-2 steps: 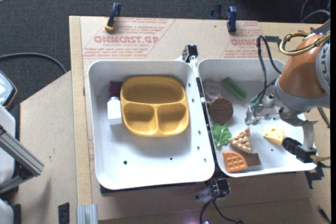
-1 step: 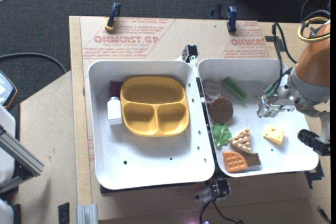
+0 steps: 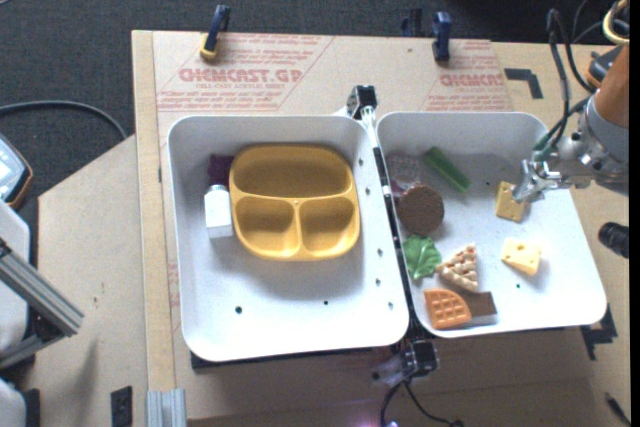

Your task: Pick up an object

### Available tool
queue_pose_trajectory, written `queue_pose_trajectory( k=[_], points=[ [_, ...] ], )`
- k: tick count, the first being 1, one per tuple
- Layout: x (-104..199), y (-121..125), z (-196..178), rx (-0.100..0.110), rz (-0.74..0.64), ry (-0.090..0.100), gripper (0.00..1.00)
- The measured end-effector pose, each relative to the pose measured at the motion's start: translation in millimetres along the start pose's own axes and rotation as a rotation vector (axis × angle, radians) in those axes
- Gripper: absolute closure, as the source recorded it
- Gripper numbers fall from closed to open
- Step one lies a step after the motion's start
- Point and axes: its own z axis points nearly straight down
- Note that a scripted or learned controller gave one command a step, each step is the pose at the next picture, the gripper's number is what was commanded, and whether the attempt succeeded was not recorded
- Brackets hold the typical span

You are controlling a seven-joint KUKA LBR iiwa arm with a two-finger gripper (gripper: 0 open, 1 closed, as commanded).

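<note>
Camera view: the gripper [image 3: 530,183] sits at three o'clock in the right bin [image 3: 480,127], touching a tan cheese wedge [image 3: 510,203]; whether it grasps the wedge I cannot tell. A yellow divided plate [image 3: 294,202] fills the left bin [image 3: 190,245].
</note>
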Motion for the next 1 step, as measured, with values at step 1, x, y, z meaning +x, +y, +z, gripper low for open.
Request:
queue_pose_trajectory(
  k=[1],
  points=[
    [-0.3, 0.9, -9.6, 0.002, 0.0, 0.001, 1.0]
  ],
)
